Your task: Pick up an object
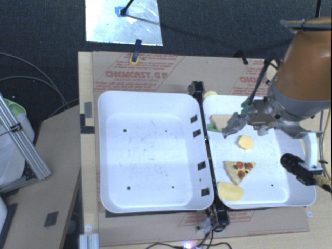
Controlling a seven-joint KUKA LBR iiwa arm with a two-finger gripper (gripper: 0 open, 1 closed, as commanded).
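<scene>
The right bin (270,198) holds several toy foods. A small yellow round piece (246,142) lies near its middle. Below that lies a pizza slice (239,170), and a pale yellow oval (230,191) sits at the front left corner. A tan and green piece (218,121) rests by the left wall, and a small yellow ball (209,94) sits at the back left rim. My gripper (245,130) hangs just above and behind the yellow round piece. It is open, with nothing between its fingers.
The left bin (150,154) stands beside the right one, with a black divider (203,149) between them. The arm's grey and orange body (306,71) overhangs the right bin's back right part. A black fixture (295,167) sits at the right rim.
</scene>
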